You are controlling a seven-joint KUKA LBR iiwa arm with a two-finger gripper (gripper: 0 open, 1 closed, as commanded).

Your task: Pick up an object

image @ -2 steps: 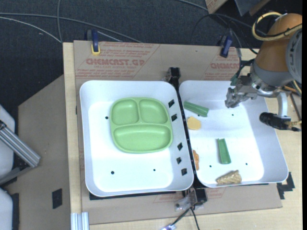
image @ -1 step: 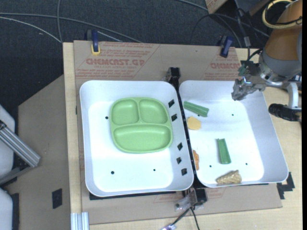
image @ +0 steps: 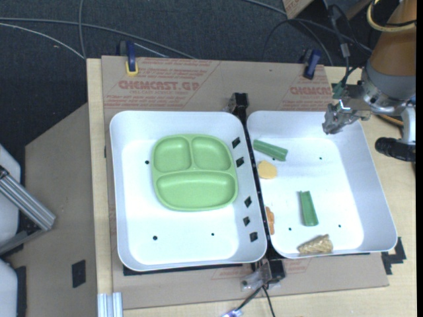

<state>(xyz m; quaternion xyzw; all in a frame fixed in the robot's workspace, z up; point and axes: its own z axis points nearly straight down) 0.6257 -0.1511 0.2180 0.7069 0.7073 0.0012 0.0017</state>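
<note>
Grey metal, the claw (image: 336, 119) hangs over the far right corner of the right bin (image: 370, 197), at the end of the arm (image: 395, 51) with its orange band. Whether the claw is apart or together I cannot tell; nothing shows between its tips.

Below it, well apart, the bin floor carries several pieces. A green bar (image: 270, 150) lies slanted near the bin's left wall, and just beside it, toward the near side, sits a yellow disc (image: 267, 170). A second green bar (image: 308, 208) lies nearly straight in the middle of the bin. A tan crumbly lump (image: 315, 245) rests close to the near rim. A small orange piece (image: 269, 219) lies against the left wall, by the divider.

Nothing stands between the claw and these pieces.

Across the divider, the left bin (image: 132, 230) holds a green plate (image: 194, 172) with three compartments. Both bins sit on a brown board (image: 198, 81) on the surface, held by blue clamps (image: 131, 55) at the far edge.
</note>
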